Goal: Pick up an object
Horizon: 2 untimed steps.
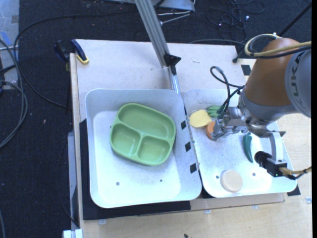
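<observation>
Gripper (pixel 216 131) hangs low in the right white bin (pixel 257 185), at a small orange rounded object (pixel 211 129) — whether it grips is impossible to tell. Just beside lie a yellow rounded piece (pixel 199 118) and a green item (pixel 214 111). A teal curved piece (pixel 247 146) and a beige round disc (pixel 231 180) lie farther off — the green three-compartment plastic tray (pixel 143 134) fills the left bin.

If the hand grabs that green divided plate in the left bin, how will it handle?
The green divided plate looks like rigid moulded plastic, so probably stiff and light. It lies flat and wide, so it is unlikely to roll. Its rounded rim may slip from two fingers.
</observation>
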Motion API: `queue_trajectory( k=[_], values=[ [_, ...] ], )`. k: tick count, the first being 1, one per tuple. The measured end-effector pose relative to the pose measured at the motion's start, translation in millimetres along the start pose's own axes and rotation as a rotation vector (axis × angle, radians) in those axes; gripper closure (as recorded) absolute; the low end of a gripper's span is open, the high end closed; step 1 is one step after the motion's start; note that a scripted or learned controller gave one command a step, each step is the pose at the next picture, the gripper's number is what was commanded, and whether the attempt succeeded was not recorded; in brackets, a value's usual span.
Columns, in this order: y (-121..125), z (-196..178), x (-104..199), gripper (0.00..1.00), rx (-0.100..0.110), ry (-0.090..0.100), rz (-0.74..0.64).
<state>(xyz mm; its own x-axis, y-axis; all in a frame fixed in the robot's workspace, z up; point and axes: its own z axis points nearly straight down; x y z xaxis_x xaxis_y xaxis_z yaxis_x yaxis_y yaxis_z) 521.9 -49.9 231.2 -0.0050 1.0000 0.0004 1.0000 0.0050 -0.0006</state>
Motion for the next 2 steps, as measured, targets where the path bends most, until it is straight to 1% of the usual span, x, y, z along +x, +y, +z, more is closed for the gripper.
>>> queue_trajectory(
  k=[1, 2],
  values=[
    [3.6, 7.0, 48.4, 1.00, 0.001, 0.000, -0.001],
    [13.2, -5.5, 102.2, 1.00, -0.002, 0.000, -0.001]
  ],
)
